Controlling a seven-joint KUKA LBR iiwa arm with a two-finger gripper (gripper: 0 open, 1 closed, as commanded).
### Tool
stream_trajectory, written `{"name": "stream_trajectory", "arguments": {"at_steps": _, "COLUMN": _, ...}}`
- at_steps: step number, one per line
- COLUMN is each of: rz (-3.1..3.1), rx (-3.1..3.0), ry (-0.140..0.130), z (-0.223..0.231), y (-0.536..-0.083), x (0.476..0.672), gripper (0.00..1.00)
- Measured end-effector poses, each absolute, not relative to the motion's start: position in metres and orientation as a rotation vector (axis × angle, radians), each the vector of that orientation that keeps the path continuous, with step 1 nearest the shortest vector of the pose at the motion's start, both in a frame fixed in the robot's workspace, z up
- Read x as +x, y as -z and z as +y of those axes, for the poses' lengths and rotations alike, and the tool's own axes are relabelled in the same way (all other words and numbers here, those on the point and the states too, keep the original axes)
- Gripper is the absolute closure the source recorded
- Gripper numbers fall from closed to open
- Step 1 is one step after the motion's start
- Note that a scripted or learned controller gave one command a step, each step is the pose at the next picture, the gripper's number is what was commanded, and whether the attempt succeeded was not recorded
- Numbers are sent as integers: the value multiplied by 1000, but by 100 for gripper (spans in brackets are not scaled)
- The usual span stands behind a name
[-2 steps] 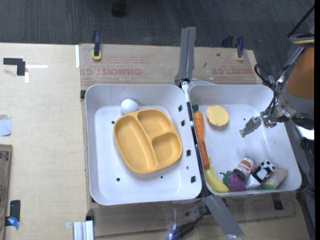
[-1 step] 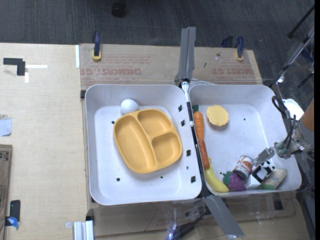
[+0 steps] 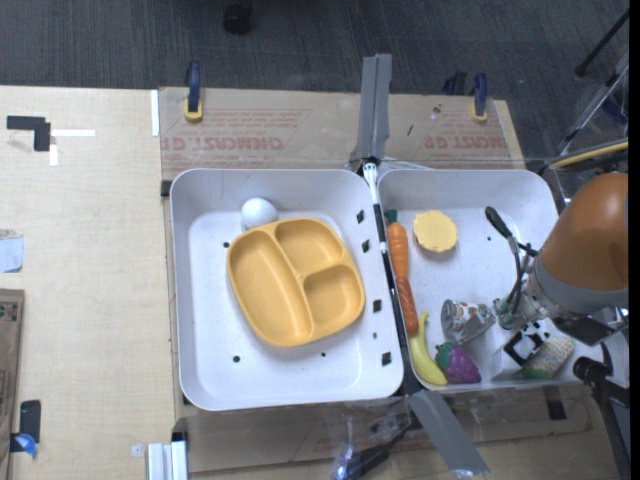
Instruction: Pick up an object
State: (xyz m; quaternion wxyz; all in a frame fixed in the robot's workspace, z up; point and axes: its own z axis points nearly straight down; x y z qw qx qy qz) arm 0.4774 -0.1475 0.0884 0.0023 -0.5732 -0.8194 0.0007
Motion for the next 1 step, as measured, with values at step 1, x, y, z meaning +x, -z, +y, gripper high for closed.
{"name": "stream_trajectory", "arguments": {"at_steps": 1, "rz": -2636, "rx": -1703, "ry": -2, "z": -140, "y": -89, "x": 534, "gripper": 0}}
